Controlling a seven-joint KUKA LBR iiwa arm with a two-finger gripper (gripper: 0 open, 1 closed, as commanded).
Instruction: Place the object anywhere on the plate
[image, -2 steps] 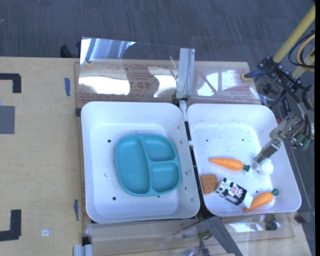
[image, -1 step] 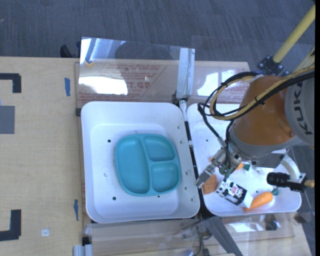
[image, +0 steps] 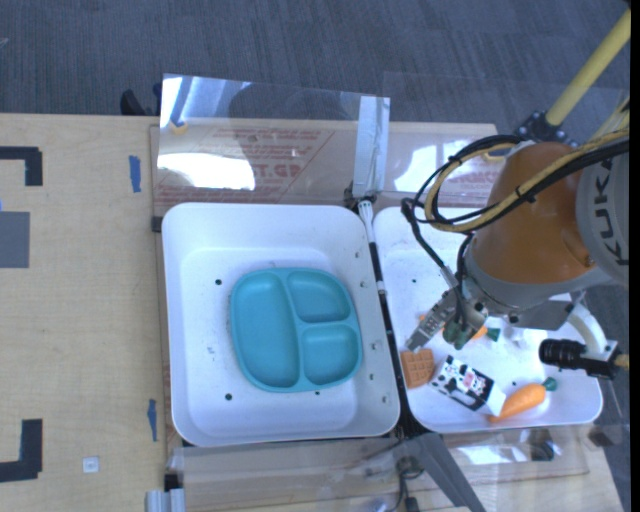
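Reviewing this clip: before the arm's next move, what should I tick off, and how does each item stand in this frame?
1. Teal three-compartment plate sits flat in left white bin: ok.
2. Plate compartments free for a drop: ok.
3. Gripper is over right white bin: ok.
4. Object held between its fingers: cannot tell.
5. Orange waffle-textured square, black-and-white patterned block and orange carrot toy lie in right bin, off the plate: not ok.

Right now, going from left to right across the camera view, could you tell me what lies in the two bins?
Blue plate → waffle cracker → black-and-white card → toy carrot.
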